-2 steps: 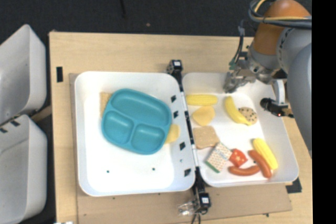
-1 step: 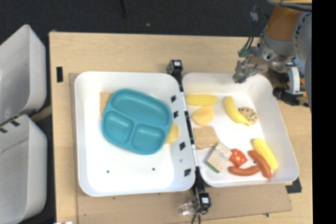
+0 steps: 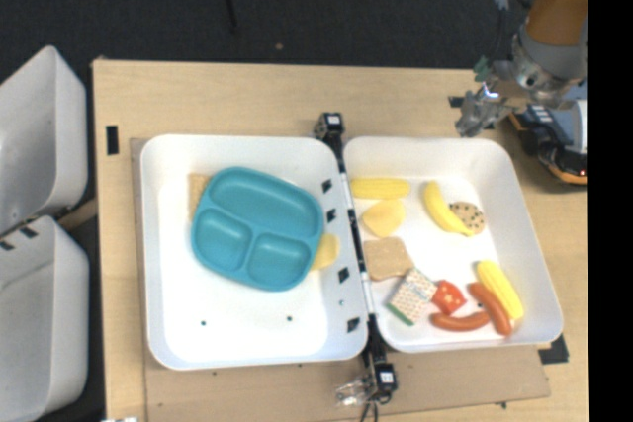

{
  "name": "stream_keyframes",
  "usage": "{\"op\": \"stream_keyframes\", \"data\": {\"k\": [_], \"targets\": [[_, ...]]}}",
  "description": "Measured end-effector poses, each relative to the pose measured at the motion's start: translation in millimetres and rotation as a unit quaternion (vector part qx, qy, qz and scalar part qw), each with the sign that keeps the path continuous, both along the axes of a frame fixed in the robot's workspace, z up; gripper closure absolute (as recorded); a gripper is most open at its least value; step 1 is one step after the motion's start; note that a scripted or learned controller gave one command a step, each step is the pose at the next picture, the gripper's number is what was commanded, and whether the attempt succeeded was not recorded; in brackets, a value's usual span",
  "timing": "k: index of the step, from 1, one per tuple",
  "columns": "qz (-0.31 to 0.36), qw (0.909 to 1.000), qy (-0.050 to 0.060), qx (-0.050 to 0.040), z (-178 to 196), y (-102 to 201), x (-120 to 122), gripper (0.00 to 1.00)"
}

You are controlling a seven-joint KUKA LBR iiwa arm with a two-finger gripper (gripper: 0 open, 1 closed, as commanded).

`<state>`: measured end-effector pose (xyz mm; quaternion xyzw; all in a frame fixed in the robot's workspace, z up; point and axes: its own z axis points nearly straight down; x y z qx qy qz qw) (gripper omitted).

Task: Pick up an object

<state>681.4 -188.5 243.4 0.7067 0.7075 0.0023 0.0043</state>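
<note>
The right bin point(image 3: 514, 203) holds several toy foods: a yellow corn piece point(image 3: 379, 187), a yellow chip point(image 3: 384, 216), a slice of toast point(image 3: 388, 258), a banana point(image 3: 440, 206) with a cookie point(image 3: 468, 216) against it, a small printed box point(image 3: 411, 295), a red pepper point(image 3: 448, 295), a sausage point(image 3: 461, 321) and a yellow cob point(image 3: 497, 285). My gripper point(image 3: 475, 114) hangs over the bench just beyond the right bin's far edge, apart from all the foods and holding nothing that I can see.
In the left bin point(image 3: 168, 311) lies a blue divided plate point(image 3: 257, 227), with a tan slice point(image 3: 196, 188) poking out at its far left and a yellow piece point(image 3: 325, 252) at its right. White chairs point(image 3: 35, 143) stand left of the bench.
</note>
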Motion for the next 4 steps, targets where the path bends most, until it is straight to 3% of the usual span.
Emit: {"op": "stream_keyframes", "data": {"k": [1, 2, 4], "targets": [[0.0, 1.0, 0.003, 0.0002, -2.4, -1.3, 0.5, 1.0], [0.002, 1.0, 0.005, 0.0011, 0.6, 39.7, -29.3, 1.0], [0.001, 1.0, 0.006, 0.0012, -12.7, 96.4, -111.4, 1.0]]}}
